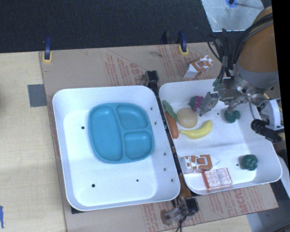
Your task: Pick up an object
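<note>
Objects for picking lie in the right bin (pixel 265 177) on the tabletop (pixel 20 152), while the left bin (pixel 76 197) carries a blue divided plate (pixel 121 132). We judge the yellow banana (pixel 198 130) a light, stiff, rather slick toy, best pinched across its curved middle, with the round beige ball (pixel 187 118) touching it. Whether our tool (pixel 210 102), hovering beside a purple piece (pixel 197 102), is spread or pressed together we cannot tell.

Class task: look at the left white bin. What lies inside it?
Inside the left bin lies a blue divided plate, flat on the floor. Whatever is beneath the plate is covered.
</note>
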Controlling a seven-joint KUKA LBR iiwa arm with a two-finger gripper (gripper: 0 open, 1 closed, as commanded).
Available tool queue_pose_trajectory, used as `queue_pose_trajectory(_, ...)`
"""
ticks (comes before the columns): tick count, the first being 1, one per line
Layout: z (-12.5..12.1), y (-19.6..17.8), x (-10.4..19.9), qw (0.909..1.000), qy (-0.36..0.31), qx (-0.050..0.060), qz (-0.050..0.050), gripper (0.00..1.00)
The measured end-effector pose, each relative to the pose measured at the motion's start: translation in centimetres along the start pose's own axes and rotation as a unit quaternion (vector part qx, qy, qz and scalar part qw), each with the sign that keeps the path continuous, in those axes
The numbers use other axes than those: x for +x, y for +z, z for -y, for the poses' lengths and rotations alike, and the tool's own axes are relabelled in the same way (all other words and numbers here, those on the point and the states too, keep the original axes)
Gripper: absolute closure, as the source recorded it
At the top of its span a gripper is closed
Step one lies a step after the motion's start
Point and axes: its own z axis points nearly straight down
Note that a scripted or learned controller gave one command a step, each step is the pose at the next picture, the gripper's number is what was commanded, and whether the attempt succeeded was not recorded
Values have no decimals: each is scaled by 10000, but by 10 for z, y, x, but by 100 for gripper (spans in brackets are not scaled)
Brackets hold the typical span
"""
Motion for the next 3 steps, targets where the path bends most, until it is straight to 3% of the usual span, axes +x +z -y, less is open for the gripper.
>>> queue_pose_trajectory(1, -50, 36, -10, 10000, -13, -2, 9, 0)
queue_pose_trajectory(2, -69, 105, -10, 10000, -10, -57, 4, 0)
queue_pose_trajectory(3, -64, 100, -10, 10000, -18, 54, -18, 100)
